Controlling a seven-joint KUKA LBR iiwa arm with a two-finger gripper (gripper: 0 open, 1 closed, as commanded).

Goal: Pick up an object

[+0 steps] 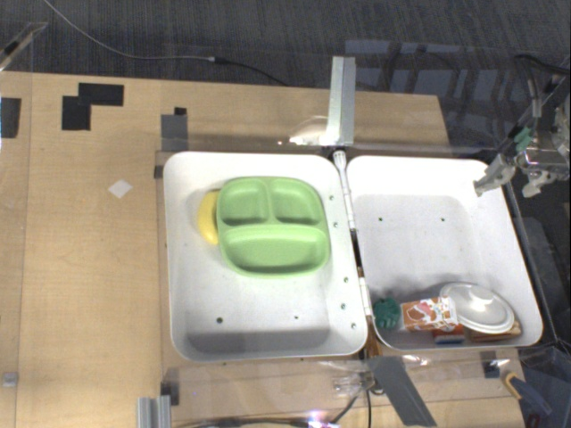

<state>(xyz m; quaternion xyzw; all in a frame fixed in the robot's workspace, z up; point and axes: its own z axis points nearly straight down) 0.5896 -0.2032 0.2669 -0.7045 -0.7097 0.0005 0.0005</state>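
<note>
In the left bin (192, 328) lies a green divided plate (270, 224), and a yellow object (207, 218) pokes out from under its left edge. Along the near wall of the right bin (419, 212) sit a small dark green object (386, 312), an orange printed carton (430, 315) and a white round bowl-like piece (480, 308) lying partly on the carton. My gripper (501, 173) hangs at the right bin's far right corner, over the rim, well away from all of these. Nothing can be seen held in it.
A metal post (343, 101) stands behind the seam between the two bins. Cables and arm hardware (544, 141) crowd the right edge. The wooden bench (80, 239) stretches out to the left of the bins.
</note>
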